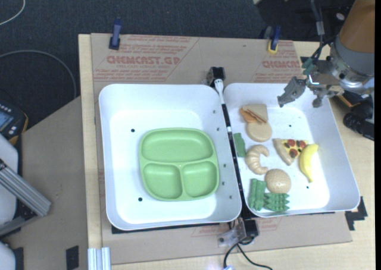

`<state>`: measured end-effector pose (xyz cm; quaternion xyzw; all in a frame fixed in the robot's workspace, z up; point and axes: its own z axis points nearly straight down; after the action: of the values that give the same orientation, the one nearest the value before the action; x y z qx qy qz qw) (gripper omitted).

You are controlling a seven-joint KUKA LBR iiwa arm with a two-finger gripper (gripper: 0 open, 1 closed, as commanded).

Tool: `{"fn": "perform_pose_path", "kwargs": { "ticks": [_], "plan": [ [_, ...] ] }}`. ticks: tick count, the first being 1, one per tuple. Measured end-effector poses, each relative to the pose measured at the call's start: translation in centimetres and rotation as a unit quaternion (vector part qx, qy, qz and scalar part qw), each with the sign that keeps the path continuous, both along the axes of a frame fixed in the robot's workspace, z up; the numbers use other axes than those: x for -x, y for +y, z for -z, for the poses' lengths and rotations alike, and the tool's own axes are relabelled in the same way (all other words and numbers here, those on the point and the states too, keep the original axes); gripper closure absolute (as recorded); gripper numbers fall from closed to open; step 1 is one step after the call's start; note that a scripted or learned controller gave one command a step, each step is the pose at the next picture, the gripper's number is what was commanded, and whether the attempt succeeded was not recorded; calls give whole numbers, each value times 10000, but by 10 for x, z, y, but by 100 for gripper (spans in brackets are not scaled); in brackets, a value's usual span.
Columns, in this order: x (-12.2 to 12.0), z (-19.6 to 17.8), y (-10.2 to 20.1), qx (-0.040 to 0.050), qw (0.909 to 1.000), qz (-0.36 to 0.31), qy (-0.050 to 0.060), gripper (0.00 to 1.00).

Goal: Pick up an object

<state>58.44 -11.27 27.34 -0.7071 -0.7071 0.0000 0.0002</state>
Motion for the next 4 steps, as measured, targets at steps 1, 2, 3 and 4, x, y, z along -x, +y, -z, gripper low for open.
{"fn": "perform_pose_path", "kwargs": {
  "ticks": [1, 2, 3, 4],
  "plan": [
    [8, 134, -11, -10, 10000, 11, 62, 0],
    [45, 190, -50, 14, 10000, 23, 3, 0],
    [89, 189, 8, -20, 10000, -10, 29, 0],
    [87, 179, 4, 2, 10000, 7, -8, 100]
  ]
}}
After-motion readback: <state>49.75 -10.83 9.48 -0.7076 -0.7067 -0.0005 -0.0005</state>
